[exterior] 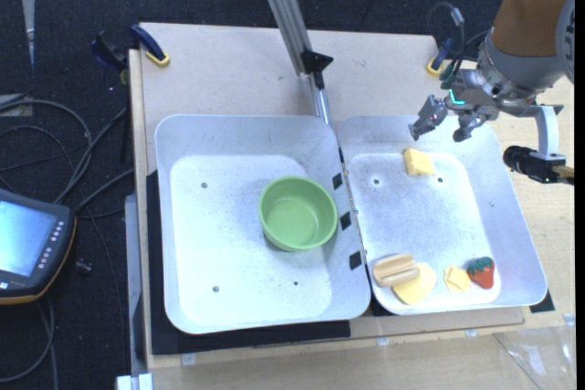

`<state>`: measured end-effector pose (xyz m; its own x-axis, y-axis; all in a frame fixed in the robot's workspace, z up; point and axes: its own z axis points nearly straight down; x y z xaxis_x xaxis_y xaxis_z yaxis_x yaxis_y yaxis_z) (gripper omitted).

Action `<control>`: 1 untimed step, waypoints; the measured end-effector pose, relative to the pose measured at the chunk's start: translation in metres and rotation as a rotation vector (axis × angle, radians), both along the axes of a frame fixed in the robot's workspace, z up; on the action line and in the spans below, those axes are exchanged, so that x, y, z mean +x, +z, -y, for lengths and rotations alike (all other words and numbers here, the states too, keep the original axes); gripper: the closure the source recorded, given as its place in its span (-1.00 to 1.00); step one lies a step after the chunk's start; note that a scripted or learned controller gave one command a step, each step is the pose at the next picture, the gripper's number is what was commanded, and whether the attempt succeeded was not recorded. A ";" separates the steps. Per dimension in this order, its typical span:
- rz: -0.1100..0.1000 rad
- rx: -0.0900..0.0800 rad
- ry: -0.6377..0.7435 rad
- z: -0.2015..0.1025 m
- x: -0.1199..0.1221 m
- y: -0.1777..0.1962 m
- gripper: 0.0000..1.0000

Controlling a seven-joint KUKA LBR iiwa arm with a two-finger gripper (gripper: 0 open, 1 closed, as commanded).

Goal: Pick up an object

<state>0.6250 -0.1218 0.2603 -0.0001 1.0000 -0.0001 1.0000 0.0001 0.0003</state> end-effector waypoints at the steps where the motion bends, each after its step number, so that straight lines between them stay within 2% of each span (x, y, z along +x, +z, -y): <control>1: 0.000 0.000 0.000 0.000 0.000 0.000 -1.00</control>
